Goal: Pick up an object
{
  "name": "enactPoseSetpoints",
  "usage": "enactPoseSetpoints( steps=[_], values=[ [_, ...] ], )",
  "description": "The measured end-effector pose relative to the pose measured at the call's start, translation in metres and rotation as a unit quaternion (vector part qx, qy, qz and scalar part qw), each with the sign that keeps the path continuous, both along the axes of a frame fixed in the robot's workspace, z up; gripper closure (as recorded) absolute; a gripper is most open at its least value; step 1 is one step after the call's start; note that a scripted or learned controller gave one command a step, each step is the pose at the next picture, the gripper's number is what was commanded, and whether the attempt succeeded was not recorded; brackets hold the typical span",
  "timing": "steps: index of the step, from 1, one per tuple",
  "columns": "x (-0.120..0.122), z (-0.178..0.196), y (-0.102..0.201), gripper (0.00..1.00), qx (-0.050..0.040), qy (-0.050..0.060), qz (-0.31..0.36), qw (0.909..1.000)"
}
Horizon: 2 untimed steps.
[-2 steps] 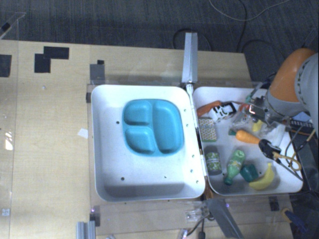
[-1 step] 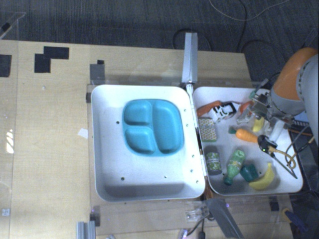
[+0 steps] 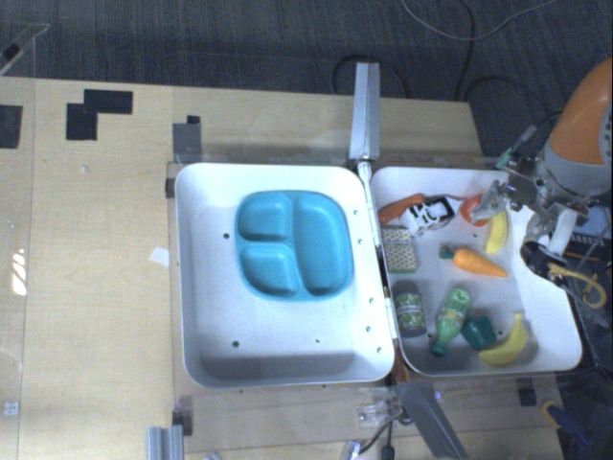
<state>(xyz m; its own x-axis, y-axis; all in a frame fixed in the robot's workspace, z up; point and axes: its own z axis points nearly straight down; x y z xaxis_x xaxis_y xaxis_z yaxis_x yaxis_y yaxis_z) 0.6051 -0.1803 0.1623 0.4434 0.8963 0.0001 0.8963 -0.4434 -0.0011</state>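
The right bin (image 3: 560, 305) holds several small objects. A carrot (image 3: 477, 263) lies near its middle, with a small yellow banana (image 3: 496, 233) and a red piece (image 3: 470, 210) just beyond it. Along the near side lie a green bottle (image 3: 449, 319), a teal object (image 3: 479, 332), a larger banana (image 3: 507, 345) and a small can (image 3: 410, 311). A patterned packet (image 3: 398, 250), an orange-red item (image 3: 400, 209) and a black-and-white toy (image 3: 431, 213) sit at the left. My gripper (image 3: 512, 197) hangs over the bin's far right corner, just above the small banana and the red piece.
The left bin (image 3: 206, 286) holds a blue divided plate (image 3: 292, 242). A metal post (image 3: 365, 113) rises behind the wall between the bins. Cables lie beside the right bin's right edge (image 3: 565, 271). The arm's orange band (image 3: 586, 123) is at the far right.
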Motion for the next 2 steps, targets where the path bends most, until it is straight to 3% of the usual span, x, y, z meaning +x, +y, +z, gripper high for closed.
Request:
enactPoseSetpoints(
  steps=[1,2],
  values=[
    [0.0042,-0.0757,0.0033,0.00,-0.0006,-0.003,0.053,0.9986],
    [0.0059,-0.0669,0.0048,1.00,0.0005,-0.004,0.054,0.9985]
  ],
)
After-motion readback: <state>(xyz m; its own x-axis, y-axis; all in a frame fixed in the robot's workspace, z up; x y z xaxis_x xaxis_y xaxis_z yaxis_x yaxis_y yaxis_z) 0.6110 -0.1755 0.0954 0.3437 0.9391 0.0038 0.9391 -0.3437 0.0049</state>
